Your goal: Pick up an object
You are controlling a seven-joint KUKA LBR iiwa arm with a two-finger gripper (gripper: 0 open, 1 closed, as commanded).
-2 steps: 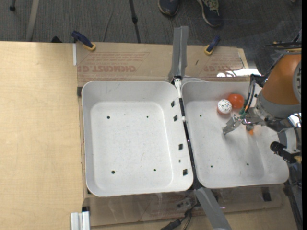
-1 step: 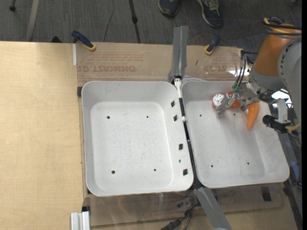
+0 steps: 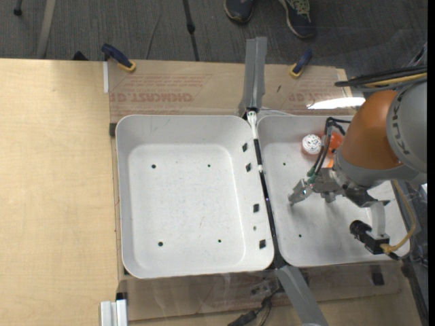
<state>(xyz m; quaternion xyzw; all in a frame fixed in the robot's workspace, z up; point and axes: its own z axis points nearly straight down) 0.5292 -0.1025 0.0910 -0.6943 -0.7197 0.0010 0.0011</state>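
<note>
A small white ball point(image 3: 311, 143) with dark markings lies near the far edge of the right bin point(image 3: 299, 243). Just to its right a bit of orange-red point(image 3: 330, 145) peeks out from under the arm; I cannot tell what it is. My gripper point(image 3: 314, 195) hangs low over the middle of the right bin, nearer the camera than the ball and apart from it. Its fingers point(image 3: 298, 194) are spread open with only bare bin floor between them. The orange-banded wrist point(image 3: 370, 138) hides the bin's right part.
The left bin point(image 3: 129, 202) sits beside the right one, with a black-clipped divider point(image 3: 259, 175) between them. A black fitting with a cable point(image 3: 367, 238) hangs off the arm over the right bin's near right corner. Cardboard and clamps point(image 3: 119, 58) lie behind the bins.
</note>
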